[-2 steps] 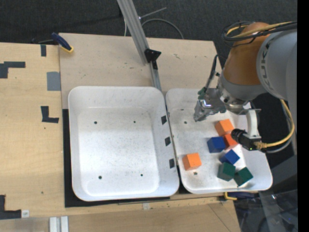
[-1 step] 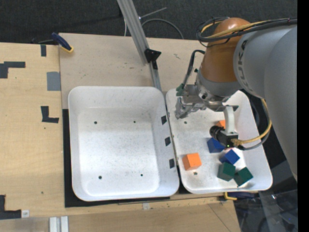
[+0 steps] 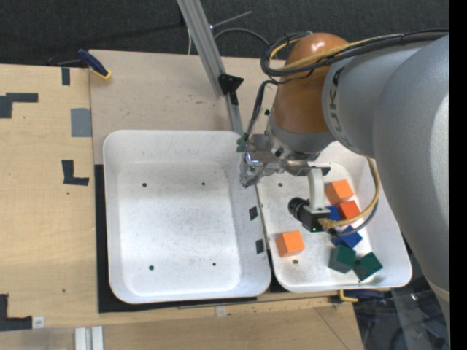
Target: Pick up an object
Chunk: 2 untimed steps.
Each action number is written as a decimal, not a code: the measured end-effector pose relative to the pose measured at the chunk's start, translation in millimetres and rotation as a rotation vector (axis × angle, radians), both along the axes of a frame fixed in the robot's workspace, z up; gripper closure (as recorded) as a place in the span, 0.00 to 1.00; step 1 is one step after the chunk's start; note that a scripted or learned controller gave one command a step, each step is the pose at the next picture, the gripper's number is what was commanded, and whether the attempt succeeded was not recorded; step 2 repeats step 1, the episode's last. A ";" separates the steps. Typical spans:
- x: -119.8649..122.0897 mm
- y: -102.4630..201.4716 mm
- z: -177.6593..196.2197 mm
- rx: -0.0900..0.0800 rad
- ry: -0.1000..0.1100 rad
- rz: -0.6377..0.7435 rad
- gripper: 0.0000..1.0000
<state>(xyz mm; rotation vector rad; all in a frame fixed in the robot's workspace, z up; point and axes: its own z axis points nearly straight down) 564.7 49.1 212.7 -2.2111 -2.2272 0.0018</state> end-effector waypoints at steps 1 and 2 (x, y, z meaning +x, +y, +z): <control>2.9 45.7 9.5 0.000 -0.002 -0.001 1.00; 2.9 45.7 9.5 0.000 -0.002 -0.001 1.00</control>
